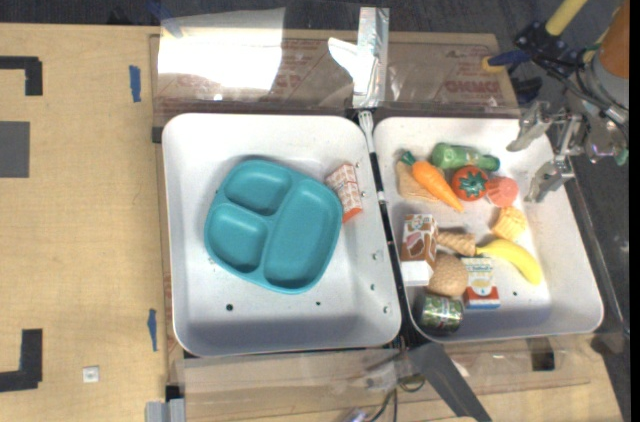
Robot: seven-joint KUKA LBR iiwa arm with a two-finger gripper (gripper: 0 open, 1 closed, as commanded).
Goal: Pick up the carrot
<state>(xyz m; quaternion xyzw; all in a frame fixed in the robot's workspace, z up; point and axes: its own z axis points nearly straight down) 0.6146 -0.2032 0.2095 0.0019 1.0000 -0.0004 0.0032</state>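
Across the right bin, among crowded toy food, the carrot lies slantwise near the back, resting on a pale bread-like piece, with a green pepper just behind it and a tomato touching its thin end. It looks light, stiff and smooth (likely hollow plastic, so rather slippery), and I judge the thick middle the best place to pinch, across its width. Over the bin's right rim hangs the gripper, its fingers parted and holding nothing, well apart from the carrot, which lies to its left.

Two bins sit side by side on the table. The left bin holds a divided plate at its centre, with a small carton touching the plate's upper right. In the right bin, the carrot lies upper left, just left of a tomato; a banana lies lower right.
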